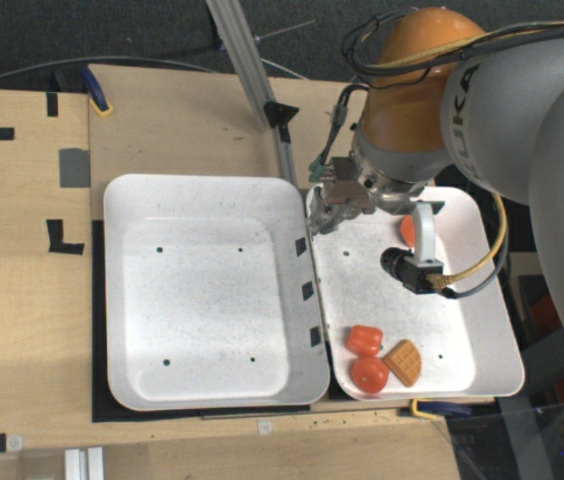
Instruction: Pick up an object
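Orange-red objects (365, 341) and a tan cracker-like piece (403, 362) are located at the right bin's (462, 368) lower edge. The gripper (334, 208) is positioned at its upper-left corner, well apart; its state cannot be determined.

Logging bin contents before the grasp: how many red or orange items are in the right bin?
3: two red pieces at the near edge, one orange piece beside the wrist; the arm may hide more.

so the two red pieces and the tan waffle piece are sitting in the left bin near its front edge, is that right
Not quite. The two red pieces and the tan waffle piece do lie near the front edge, but in the right bin, not the left bin. The camera view shows it.
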Action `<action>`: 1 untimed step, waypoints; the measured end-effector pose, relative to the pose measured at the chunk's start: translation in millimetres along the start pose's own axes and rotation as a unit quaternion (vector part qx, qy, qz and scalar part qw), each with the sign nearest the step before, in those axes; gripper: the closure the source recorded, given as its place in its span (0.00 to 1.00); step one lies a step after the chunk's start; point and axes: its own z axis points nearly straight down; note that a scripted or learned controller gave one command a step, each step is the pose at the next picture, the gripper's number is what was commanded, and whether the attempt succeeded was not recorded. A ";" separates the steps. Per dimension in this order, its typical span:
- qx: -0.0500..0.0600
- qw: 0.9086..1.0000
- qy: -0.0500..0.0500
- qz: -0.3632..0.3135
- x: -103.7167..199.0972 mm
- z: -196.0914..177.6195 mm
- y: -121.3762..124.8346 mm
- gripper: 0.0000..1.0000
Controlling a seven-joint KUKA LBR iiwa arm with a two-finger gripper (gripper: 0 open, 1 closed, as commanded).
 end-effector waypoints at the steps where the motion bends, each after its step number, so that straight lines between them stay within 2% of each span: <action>1: 0.001 1.000 -0.001 0.001 39.7 9.7 -16.6 1.00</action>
